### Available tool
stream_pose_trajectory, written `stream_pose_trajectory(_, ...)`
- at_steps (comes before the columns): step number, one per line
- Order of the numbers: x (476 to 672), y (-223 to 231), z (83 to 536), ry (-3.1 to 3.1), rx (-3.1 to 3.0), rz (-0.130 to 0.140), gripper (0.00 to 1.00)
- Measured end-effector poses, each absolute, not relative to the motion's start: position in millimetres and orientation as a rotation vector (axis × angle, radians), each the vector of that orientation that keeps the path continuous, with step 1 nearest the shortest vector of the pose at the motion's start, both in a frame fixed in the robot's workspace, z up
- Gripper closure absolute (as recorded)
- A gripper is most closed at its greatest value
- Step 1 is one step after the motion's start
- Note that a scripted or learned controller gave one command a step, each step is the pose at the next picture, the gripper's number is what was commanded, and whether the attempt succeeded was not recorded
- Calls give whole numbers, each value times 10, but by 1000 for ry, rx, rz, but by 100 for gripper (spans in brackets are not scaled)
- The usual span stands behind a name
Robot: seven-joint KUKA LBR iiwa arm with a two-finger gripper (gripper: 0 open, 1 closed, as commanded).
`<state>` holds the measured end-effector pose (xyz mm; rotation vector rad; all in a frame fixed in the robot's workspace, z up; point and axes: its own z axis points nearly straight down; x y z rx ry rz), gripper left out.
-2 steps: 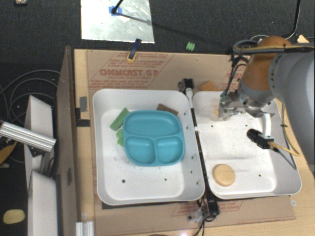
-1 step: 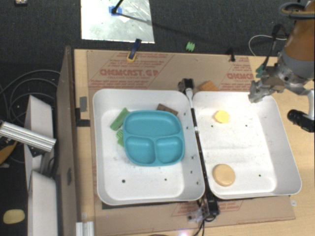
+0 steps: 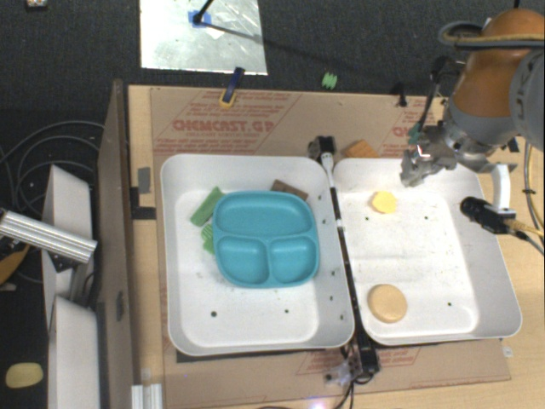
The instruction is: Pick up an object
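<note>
In the right bin [image 3: 443, 254] a small yellow piece [image 3: 384, 202] lies near the back left, and a round tan disc [image 3: 387, 302] lies near the front left. The left bin [image 3: 196, 313] holds a blue divided tray [image 3: 264, 239], green pieces [image 3: 205, 207] at its left edge and a brown block [image 3: 290, 189] behind it. My gripper [image 3: 415, 170] hangs over the back of the right bin, just right of and above the yellow piece, with nothing seen between its fingers.
An orange-tan block [image 3: 361, 149] lies on the cardboard behind the bins. A black divider [image 3: 338, 228] runs between the two bins. The right half of the right bin is bare white floor. Cables and metal parts lie to the left of the bench.
</note>
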<state>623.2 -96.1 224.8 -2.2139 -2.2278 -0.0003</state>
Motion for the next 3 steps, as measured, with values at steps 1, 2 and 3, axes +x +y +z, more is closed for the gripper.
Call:
stream_pose_trajectory(1,6230,-977,2273,-2227,-2218,-1,0)
stream_pose_trajectory(2,6652,-1060,767,-2227,-2215,2,0)
stream_pose_trajectory(3,6673,-1061,965,-2233,-2217,-5,100)
